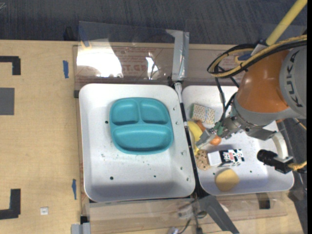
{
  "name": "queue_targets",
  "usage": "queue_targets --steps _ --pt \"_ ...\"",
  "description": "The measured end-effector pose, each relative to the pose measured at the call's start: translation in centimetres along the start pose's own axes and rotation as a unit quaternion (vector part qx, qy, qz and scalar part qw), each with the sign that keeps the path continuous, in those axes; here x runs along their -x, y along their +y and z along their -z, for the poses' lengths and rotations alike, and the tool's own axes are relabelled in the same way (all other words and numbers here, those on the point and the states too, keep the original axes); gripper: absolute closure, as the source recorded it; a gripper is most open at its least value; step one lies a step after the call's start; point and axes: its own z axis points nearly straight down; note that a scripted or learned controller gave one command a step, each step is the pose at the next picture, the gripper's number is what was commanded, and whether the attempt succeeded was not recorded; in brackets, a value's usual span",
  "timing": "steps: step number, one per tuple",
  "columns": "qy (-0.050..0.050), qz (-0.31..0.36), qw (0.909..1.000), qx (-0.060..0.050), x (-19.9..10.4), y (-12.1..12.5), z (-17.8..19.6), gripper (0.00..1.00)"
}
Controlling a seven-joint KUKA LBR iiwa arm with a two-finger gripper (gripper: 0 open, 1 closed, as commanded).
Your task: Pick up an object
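Observation:
My gripper (214, 133) reaches down into the right bin (253, 179) from the right, its tip low among a cluster of small objects. Around it lie a yellow banana-like piece (195, 130), an orange carrot-like piece (215, 141) and a pale patterned packet (203, 113). In front of the tip rests a white card with black and red print (226, 157), and a tan round bread-like object (226, 179) sits near the bin's front. A brown cookie-like piece (200, 160) lies by the bin's left wall. Nothing is visibly between the fingers.
The left bin (97, 174) holds a teal divided plate (141, 124). A clear plastic shield (131, 57) stands behind the bins. Cables and the arm's orange band (263, 89) hang over the right bin's back. A black fitting (273, 160) juts in at the right.

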Motion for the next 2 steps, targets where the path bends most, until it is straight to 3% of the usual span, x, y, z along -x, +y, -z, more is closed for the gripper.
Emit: queue_targets --steps 1,2 --pt "-0.003 0.015 0.9999 0.004 5.8 -4.3 -9.4 0.0" --pt "-0.002 -0.061 0.9981 0.004 8.0 1.0 -8.9 0.0"
